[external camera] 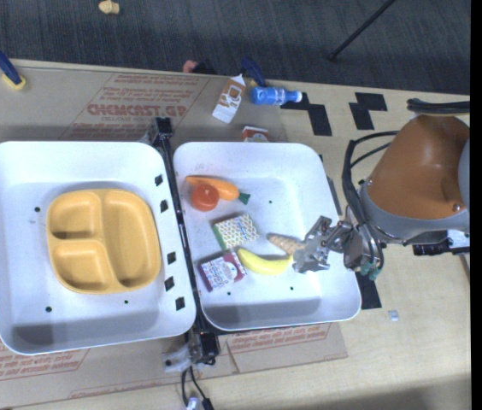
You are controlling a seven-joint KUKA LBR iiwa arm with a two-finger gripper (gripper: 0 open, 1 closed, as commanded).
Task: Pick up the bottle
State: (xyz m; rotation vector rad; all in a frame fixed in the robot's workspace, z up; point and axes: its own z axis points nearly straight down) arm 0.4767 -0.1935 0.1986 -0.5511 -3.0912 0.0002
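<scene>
Here the tool [314,248] sits beside a banana [265,262] in the right bin [335,196], its grip unclear; the bottle [273,96] lies on the table [412,348] beyond the bin.

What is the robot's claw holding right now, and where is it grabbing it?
Nothing that can be seen. The gripper is low in the right bin, beside the banana and the cone.

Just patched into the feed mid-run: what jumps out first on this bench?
The yellow divided tray sits alone in the left bin. The right bin holds a cluster: carrot, tomato, banana and small packets. The gripper hangs low at the banana's right end, while the blue bottle lies outside, behind the right bin.
</scene>
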